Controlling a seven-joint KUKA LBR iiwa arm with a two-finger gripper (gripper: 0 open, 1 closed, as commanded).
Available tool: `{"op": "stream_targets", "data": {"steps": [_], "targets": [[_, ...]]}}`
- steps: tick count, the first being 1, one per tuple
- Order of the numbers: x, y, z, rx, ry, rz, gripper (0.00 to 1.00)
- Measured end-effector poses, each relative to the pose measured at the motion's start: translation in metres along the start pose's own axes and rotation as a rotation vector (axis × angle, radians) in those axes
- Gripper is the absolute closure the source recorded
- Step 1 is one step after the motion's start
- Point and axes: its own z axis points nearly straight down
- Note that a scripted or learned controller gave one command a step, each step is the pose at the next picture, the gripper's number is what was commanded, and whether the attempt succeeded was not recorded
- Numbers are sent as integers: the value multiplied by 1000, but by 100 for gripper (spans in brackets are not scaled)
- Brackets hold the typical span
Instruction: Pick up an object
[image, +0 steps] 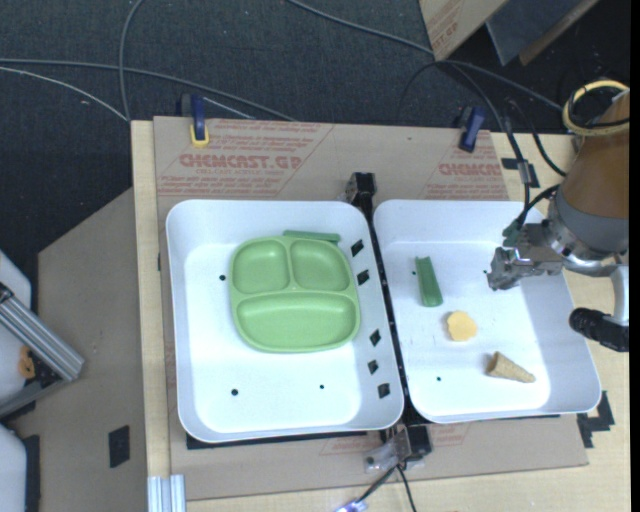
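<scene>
Here, the pincer (503, 272), its grip state impossible to tell, hovers in the right bin (560, 385) near a green stick (429, 282), seemingly light, rigid, best grasped mid-length.

Dark carpet floor (80, 130) with trailing cables (130, 60) surrounds a brown board (260, 150) under bright light.

Glossy white plastic bins (200, 330); matt green plastic tray (295, 295).
</scene>
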Motion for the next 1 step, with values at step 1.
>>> {"op": "stream_targets", "data": {"steps": [1], "targets": [[0,1,2,6,2,1,100]]}}
